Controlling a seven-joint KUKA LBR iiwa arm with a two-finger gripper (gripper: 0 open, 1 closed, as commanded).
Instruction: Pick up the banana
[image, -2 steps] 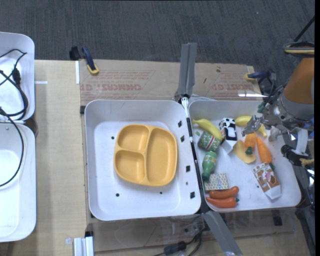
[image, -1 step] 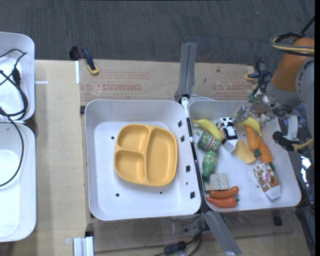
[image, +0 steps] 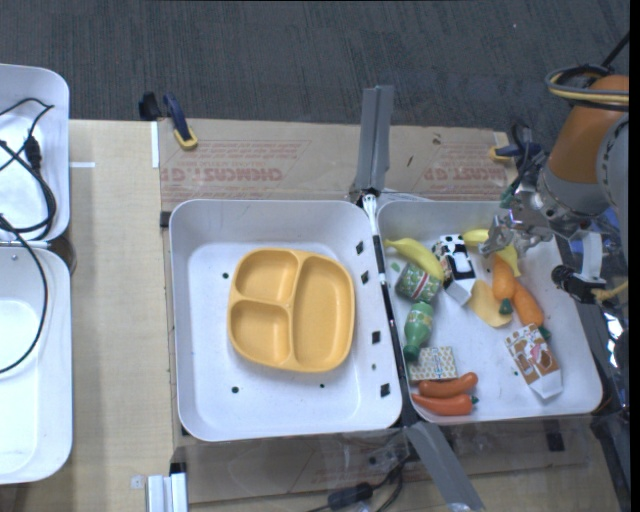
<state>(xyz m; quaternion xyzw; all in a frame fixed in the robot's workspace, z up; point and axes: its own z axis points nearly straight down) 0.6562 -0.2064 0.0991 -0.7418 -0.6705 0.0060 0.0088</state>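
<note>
Upper right of frame: hand hovers over right bin, grip state can't tell; banana lies apart, leftward, ungrasped.

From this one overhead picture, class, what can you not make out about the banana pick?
- Hand: its fingers blur into the clutter in the right bin, so open or shut is unclear.
- Banana: its lower end is hidden behind the green can.
- Small yellow piece beside the hand: too small to identify.
- Arm: cut off by the right edge.
</note>
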